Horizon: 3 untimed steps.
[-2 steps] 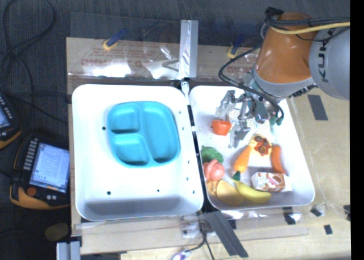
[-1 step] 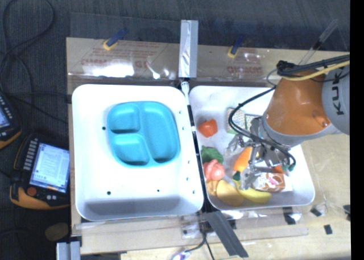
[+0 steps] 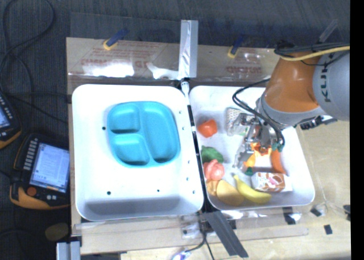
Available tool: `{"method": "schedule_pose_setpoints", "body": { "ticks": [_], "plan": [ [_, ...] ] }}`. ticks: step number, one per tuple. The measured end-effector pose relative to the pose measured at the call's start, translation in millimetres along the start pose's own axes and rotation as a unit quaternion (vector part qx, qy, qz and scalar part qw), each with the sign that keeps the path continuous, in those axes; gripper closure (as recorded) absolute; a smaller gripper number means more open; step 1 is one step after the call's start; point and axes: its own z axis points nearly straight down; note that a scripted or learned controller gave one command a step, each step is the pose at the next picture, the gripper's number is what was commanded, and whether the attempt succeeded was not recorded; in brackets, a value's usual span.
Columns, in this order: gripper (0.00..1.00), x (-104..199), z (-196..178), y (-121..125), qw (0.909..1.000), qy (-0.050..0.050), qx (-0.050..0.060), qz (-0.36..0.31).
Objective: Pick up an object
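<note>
- Locate the arm (image 3: pixel 296 85) at the right of the camera view. Its orange band sits over the upper right part of the right bin (image 3: pixel 304 170).
- Locate the gripper (image 3: pixel 254 145) below the wrist, lowered into the middle of the right bin. Cables and metal parts clutter it; you cannot tell whether it is released, clenched or grasping anything.
- Note the objects lying in the right bin:
- a tomato (image 3: pixel 207 127) near the left wall, upper part;
- a green pepper (image 3: pixel 211 153) just below it;
- a red apple-like fruit (image 3: pixel 214 169) below the pepper;
- a banana (image 3: pixel 251 192) along the bottom edge, beside a tan rounded item (image 3: pixel 226 190);
- a small carton (image 3: pixel 269 181) touching the banana, toward the right;
- a carrot (image 3: pixel 276 161) just beside the gripper, above the carton.
- Note the left bin (image 3: pixel 91 190). It holds a blue divided tray (image 3: pixel 142 132) in its upper half.
- Note the tablet (image 3: pixel 46 168) on the floor, left of the bench.
</note>
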Motion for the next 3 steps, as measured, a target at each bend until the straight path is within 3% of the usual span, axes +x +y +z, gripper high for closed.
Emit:
{"method": "schedule_pose_setpoints", "body": {
  "ticks": [1,2,3],
  "plan": [
    [0.0,0,0,0,1.0,0.0,0.0,0.0],
    [0.0,26,-26,-82,0.9999,-0.001,0.001,0.016],
    [0.0,14,-121,-102,0.9995,-0.001,0.0,0.03]
  ]
}}
